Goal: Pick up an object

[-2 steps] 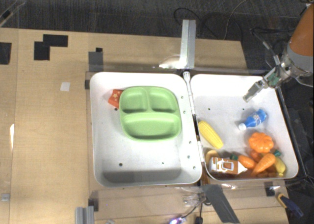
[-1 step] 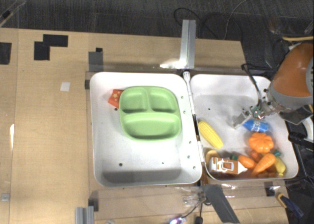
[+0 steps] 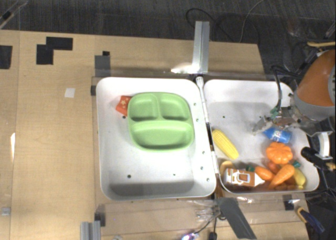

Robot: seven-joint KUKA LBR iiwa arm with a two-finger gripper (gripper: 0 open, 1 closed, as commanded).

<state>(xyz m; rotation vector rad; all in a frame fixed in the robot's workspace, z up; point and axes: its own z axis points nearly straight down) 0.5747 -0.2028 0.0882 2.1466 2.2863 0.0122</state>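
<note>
My gripper [image 3: 277, 122] sits at 3 o'clock in the right bin [image 3: 236, 94], over a blue obj [image 3: 278, 135]; can't tell grip state.

Green tray [image 3: 159, 120] hides most of red item [image 3: 123, 105].

The arm [image 3: 316, 89] reaches in from the right, its orange band uppermost. Its claw [image 3: 276, 120] hangs low at the arm's end, pointing downward and left.
</note>
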